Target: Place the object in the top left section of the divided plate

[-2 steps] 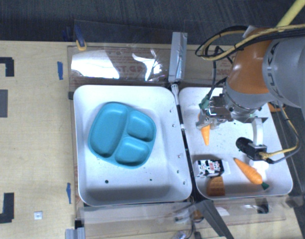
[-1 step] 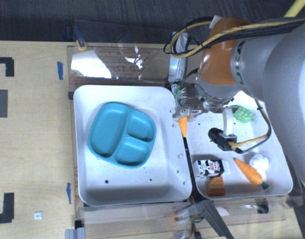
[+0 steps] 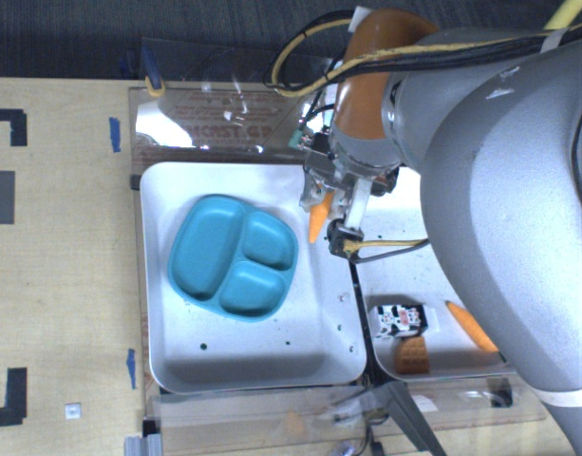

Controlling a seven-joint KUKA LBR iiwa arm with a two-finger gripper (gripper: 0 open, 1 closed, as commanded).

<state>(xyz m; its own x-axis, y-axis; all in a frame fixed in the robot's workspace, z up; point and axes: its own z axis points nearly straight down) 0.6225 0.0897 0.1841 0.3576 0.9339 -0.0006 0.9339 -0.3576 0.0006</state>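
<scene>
My bench is pale wood with black corner marks at nine o'clock; dark carpet floor runs across twelve o'clock.

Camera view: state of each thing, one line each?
divided plate: blue, upright in the left bin, all sections bare.
carrot: orange, tilted, at the gripper, over the left bin's right edge beside the plate.
second carrot: lying in the right bin.
black-and-white packet: lying flat in the right bin.
brown piece: resting near the right bin's front wall.
</scene>
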